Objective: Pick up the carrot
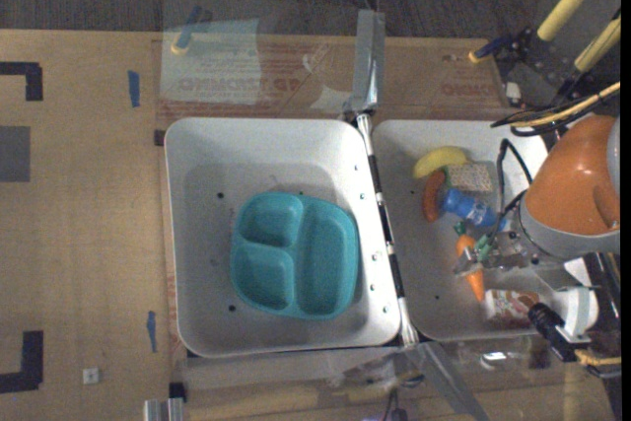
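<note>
The gripper point(485, 254) is low in the right bin point(419, 306), reaching in from the right, right over the carrot point(474, 279), whose orange tip pokes out on the near side of the metal. The view there is cluttered and small, so whether the gripper has hold of the carrot cannot be told. Just beyond it lie a blue item point(463, 206), a reddish piece point(432, 199), a banana point(440, 160) and a pale block point(473, 177), all crowded close; a packet point(511, 308) lies just near of the carrot. The left bin point(187, 242) holds a teal tray point(295, 253). To do the grasp well, the gripper should sit centred across the carrot's width, clear of the blue item, then lift straight and slowly so nothing drags along.
</note>
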Robot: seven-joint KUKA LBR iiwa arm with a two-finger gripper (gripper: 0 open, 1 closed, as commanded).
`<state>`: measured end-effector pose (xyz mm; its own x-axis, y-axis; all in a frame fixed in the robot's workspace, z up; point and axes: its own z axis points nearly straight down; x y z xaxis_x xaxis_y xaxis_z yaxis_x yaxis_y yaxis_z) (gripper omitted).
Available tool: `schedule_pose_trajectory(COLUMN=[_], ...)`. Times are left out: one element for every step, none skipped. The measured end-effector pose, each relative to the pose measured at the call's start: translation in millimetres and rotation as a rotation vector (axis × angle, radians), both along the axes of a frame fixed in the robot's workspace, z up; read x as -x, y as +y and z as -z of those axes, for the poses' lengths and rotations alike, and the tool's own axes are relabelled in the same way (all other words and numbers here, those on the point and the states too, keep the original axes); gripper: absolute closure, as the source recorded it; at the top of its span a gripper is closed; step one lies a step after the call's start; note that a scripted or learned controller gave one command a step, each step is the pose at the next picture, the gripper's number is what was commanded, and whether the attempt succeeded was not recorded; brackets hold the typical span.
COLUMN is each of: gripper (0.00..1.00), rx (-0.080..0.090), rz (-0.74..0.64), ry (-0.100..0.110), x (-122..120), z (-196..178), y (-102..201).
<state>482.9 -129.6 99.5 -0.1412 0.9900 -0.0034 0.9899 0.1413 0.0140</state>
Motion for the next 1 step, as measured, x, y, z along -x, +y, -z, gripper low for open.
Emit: schedule_pose_trajectory(gripper=[1.00], rx=[-0.002], rz=[-0.105], ry=[0.005], x=[0.3], z=[11.2], y=[-33.7])
